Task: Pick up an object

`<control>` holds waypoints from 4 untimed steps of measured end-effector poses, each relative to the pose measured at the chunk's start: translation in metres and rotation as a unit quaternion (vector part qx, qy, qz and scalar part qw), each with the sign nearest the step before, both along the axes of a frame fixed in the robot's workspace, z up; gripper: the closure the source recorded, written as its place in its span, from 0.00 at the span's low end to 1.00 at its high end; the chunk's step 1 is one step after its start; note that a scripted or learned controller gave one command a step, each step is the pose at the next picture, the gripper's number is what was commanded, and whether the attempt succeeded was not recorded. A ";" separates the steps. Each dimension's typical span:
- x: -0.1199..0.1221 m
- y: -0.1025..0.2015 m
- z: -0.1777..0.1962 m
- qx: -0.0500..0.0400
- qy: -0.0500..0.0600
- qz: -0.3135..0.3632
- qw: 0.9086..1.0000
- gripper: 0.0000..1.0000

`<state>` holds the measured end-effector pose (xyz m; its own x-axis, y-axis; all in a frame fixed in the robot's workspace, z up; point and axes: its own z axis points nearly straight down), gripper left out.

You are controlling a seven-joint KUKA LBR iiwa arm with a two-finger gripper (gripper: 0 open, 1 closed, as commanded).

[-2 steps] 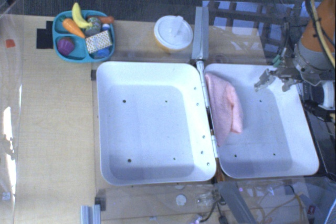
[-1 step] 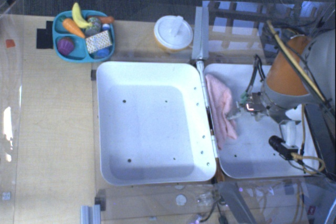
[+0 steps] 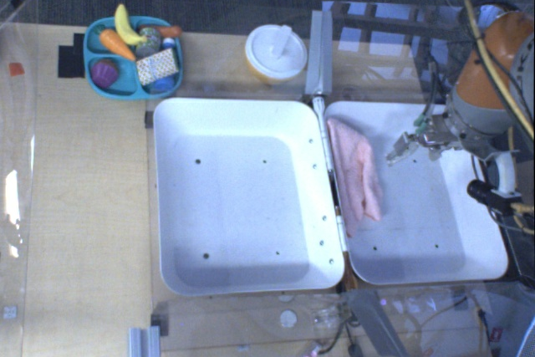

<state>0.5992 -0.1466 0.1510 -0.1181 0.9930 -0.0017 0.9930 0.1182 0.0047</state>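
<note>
Over right bin, tool low beside pink cloth.

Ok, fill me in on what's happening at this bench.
A grey robot arm with an orange band reaches in from the right over the right bin. Its tool hangs above the bin floor, beside a pink cloth lying along the bin's left wall. Nothing sits between its fingers, so the cloth is not yet picked up.
</note>
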 end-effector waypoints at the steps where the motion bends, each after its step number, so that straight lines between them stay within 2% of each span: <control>1: 0.021 0.049 -0.057 -0.001 -0.007 -0.031 0.999 0.00; 2: 0.040 -0.018 0.015 0.000 0.000 -0.069 0.998 0.00; 3: 0.027 0.052 -0.040 0.001 0.001 -0.027 1.000 0.00; 4: -0.001 0.000 -0.057 -0.001 -0.008 -0.009 1.000 0.00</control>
<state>0.5982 -0.1470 0.0941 -0.1008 0.9949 -0.0047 0.9947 0.1009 0.0196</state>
